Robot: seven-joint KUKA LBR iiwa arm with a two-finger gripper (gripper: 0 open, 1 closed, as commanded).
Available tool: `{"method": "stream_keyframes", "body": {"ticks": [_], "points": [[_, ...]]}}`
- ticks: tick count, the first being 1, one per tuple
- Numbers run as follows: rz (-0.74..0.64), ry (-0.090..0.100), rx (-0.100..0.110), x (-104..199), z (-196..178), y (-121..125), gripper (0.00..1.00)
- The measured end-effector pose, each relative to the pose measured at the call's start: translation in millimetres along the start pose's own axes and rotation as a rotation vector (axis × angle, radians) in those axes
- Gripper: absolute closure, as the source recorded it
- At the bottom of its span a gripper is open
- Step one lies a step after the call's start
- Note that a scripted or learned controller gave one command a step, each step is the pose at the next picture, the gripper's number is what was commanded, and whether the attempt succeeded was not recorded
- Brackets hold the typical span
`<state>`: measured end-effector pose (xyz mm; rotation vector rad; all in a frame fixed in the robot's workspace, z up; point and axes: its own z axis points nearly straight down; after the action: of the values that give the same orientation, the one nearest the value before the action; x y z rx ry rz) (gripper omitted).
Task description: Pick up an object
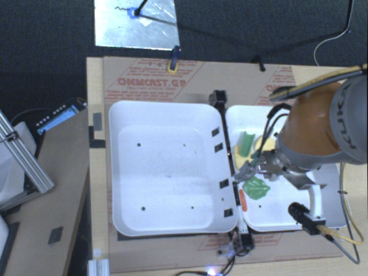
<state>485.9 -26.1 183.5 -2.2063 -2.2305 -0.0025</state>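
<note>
My gripper (251, 169) hangs low over the left part of the right bin (270, 222), under the grey and orange arm (313, 128). Just below it lies a green leaf-shaped object (256, 188), close to the gripper or touching it. A green oblong piece (246, 145) lies further back, with a yellow object (265, 145) beside it, partly hidden by the arm. A small orange-red stick (242, 201) rests against the bin's left wall.
The left bin (167, 165) stands alongside, with black clips (219, 148) along the shared wall. Both bins sit on a cardboard sheet (155, 79). A shiny metal plate (137, 15) lies on the dark floor behind.
</note>
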Motion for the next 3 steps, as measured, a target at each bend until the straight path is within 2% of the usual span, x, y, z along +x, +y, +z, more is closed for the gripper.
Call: {"method": "stream_keyframes", "body": {"ticks": [1, 2, 3], "points": [[-0.001, -0.002, -0.014, 66, -96, 34, 0.0], [-0.001, -0.002, 0.004, 158, 45, 47, 0.0], [0.009, -0.003, -0.002, 152, 28, 49, 1.0]]}}
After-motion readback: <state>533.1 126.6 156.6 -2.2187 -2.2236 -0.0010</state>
